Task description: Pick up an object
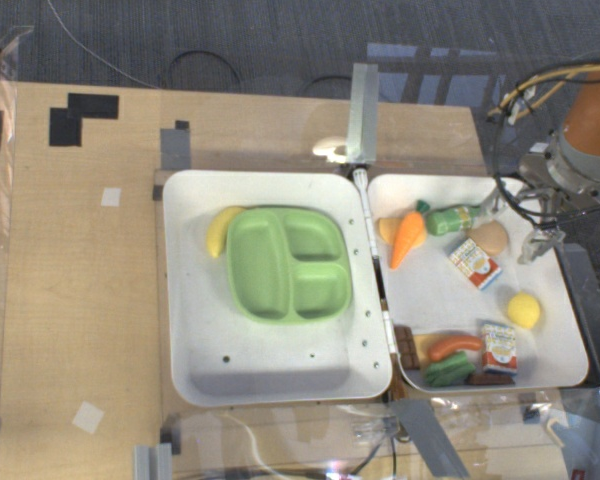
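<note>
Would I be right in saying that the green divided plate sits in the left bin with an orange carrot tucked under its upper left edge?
Not quite: the thing under the green plate's upper left edge in the left bin is a yellow banana, as the camera view shows. The orange carrot lies in the right bin.

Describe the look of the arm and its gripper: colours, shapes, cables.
The arm enters from the view's right. It shows a rounded orange band with a grey ring below it. Yellow and black cables arch over its top, and thin black cables loop down near the wrist. The gripper is a small pale grey metal piece over the right bin; its fine details are too small to tell.
</note>
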Controlling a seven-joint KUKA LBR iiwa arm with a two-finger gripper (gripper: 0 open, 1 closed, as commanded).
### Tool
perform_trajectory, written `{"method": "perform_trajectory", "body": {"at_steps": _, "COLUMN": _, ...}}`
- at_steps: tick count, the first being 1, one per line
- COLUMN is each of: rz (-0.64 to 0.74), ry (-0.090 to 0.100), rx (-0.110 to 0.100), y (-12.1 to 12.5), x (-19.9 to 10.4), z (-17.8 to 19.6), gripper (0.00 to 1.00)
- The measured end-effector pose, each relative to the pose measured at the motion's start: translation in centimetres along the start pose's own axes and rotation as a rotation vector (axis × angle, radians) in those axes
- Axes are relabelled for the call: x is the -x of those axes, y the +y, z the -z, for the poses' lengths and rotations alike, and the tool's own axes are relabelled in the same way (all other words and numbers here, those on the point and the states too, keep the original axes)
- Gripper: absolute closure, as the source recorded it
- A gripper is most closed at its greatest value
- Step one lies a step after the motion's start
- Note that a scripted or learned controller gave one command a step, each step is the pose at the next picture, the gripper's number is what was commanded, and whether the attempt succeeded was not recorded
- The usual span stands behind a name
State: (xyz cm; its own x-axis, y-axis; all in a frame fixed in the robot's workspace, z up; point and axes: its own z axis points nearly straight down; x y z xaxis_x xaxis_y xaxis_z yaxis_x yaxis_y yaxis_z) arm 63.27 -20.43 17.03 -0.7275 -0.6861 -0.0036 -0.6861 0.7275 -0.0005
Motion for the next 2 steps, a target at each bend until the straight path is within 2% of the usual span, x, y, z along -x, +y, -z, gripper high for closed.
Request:
{"method": "perform_trajectory", "body": {"at_steps": 1, "rz": -0.221, "ry": -0.010, "rx": -0.013, "y": -2.7, "x": 2.9, "z": 13.3, "gripper": 1.00}}
{"method": "perform_trajectory", "body": {"at_steps": 2, "rz": -0.087, "ry": 0.000, "rx": 0.000, "y": 3.0, "x": -1.1, "z": 5.1, "gripper": 1.00}}
